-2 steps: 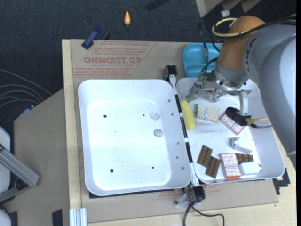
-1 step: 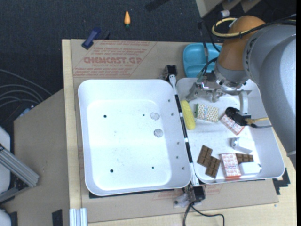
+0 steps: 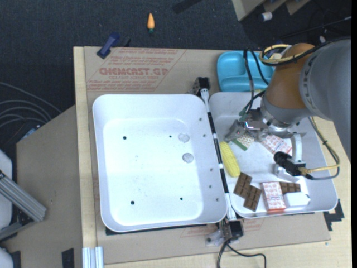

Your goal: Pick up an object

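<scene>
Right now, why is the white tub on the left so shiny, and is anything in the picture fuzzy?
In the camera view, overhead light glares off the left bin, washing its floor pale; the corn cob and chocolate bar in the right bin look fairly sharp; the arm is soft at its edges, and its gripper sits in shadow, hard to make out.

gripper [image 3: 241,128] low in right bin [image 3: 323,197] | corn cob [image 3: 229,158] beside chocolate bar [image 3: 247,190] | left bin [image 3: 106,108]

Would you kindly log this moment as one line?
grey arm's end effector: over right white bin | yellow corn cob: beside left wall | brown chocolate bar: untouched
</scene>
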